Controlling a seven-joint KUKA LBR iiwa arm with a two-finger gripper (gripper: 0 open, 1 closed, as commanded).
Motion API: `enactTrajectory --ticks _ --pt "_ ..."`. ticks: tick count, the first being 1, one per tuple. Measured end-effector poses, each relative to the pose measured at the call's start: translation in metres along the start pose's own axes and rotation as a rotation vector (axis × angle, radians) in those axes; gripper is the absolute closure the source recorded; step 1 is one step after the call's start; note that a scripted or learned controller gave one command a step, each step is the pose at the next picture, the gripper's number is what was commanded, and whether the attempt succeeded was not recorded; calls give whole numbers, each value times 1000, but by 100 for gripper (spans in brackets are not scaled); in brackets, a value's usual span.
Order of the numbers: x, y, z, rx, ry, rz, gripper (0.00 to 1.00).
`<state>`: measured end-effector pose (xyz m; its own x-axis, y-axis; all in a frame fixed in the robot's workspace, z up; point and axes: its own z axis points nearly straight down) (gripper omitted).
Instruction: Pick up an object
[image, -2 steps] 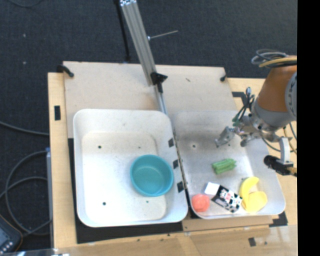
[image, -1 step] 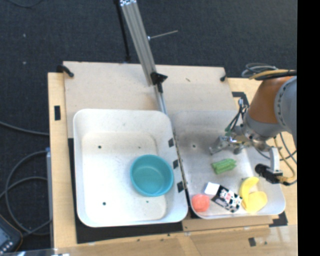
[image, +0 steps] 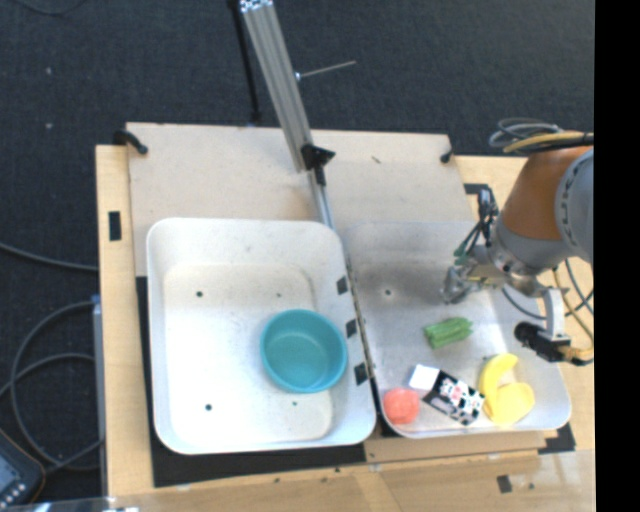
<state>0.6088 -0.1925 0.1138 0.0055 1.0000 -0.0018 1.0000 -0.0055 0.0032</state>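
Right bin (image: 400, 260): bare far half

Around the bins
A slanted metal rail (image: 285, 90) crosses the tan tabletop (image: 220, 175); black cables (image: 40, 340) lie on dark carpet (image: 110, 60).

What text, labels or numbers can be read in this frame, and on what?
None can be read.
Black-and-white box in the right bin: dark print with white and reddish spots, too blurred to tell whether it holds letters.
Teal bowl, green object, yellow object, orange ball: no marks to be seen.
Arm and pincer: no label to be made out.
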Motion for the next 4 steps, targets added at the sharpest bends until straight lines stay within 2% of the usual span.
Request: enactTrajectory --ticks 2,3,4 --pt "4 -3 -112 -5 0 -8 100" --pt "52 -17 -106 3 2 -10 100" --pt "103 -33 -121 1 4 -13 100"
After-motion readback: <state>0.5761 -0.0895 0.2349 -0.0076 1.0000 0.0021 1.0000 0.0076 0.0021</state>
